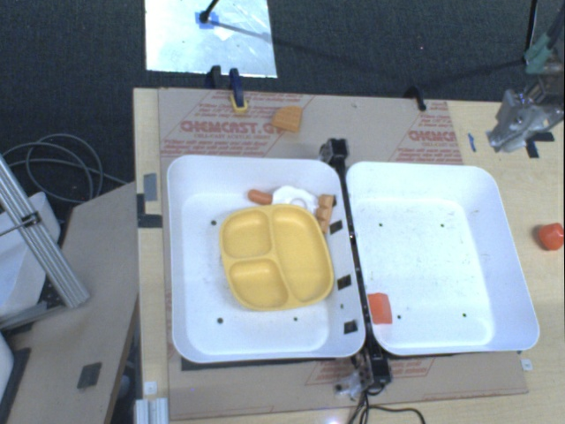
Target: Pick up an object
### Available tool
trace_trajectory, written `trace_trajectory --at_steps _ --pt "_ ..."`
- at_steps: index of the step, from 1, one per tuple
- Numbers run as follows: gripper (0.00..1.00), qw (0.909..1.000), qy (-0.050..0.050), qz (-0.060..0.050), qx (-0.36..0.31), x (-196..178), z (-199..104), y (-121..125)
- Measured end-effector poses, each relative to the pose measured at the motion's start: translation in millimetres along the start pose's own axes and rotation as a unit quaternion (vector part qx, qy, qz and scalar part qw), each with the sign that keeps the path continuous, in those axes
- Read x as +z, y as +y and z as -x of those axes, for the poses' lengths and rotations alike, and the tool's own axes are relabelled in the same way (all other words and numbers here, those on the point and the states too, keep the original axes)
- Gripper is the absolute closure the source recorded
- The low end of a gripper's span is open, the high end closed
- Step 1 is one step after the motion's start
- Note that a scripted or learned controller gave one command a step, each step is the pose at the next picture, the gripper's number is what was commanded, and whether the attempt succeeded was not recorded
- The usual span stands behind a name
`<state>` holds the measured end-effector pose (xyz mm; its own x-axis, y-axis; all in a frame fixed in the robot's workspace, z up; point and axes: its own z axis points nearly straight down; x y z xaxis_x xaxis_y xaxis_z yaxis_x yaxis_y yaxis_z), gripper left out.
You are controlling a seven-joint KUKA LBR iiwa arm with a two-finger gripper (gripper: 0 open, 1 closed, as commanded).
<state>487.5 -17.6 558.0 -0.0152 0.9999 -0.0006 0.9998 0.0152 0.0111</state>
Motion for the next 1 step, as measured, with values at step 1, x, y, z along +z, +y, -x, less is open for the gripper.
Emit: trace_trajectory --at_steps 1 --pt "0.0 1.0 0.0 -0.001 0.0 0.4 0.0 -0.1"
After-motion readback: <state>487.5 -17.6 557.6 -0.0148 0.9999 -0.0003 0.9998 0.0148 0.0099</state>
